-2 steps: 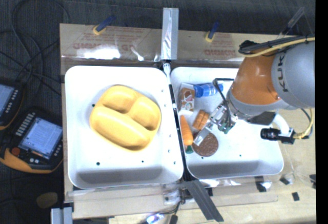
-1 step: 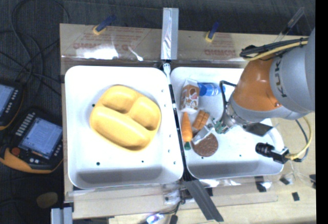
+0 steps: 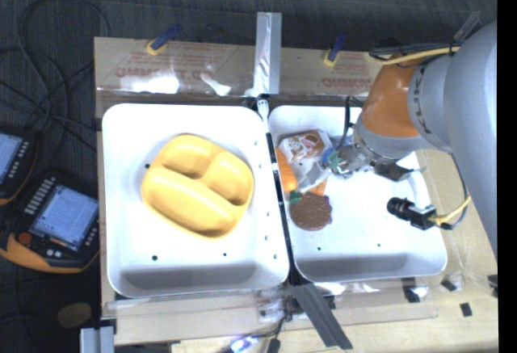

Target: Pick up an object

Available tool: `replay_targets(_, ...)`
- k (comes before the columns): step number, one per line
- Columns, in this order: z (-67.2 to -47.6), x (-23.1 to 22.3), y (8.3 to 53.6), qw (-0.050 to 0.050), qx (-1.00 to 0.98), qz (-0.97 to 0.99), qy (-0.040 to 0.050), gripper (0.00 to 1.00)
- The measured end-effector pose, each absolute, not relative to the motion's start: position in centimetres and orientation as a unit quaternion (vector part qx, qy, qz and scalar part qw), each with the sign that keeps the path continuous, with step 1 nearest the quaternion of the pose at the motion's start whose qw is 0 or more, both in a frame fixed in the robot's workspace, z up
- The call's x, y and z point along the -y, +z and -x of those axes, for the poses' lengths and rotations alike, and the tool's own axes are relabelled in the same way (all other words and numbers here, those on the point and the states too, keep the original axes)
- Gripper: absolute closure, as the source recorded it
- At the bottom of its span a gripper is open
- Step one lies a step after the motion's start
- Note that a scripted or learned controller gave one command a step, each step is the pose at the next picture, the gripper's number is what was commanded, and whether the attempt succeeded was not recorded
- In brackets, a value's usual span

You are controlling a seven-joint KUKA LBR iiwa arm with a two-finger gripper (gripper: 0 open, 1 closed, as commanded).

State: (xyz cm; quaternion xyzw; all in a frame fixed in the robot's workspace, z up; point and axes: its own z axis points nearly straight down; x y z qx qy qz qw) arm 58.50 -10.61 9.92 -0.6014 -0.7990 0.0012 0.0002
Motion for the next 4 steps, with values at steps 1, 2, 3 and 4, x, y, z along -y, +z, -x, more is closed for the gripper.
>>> replay_targets(1, -58.5, 10.6, 10.8, 0.001, 0.799, 0.601, 0.0027, 1.0)
replay_targets(2, -58.5, 10.6, 10.8, 0.0, 0.799, 0.601, 0.0029, 0.0)
replay_targets(3, -64.3, 12.0, 8.7, 0.006, 0.831, 0.556, 0.0043, 0.0)
replay_targets(4, -61.6, 10.6, 8.9, -0.005, 0.79, 0.613, -0.0021, 0.0)
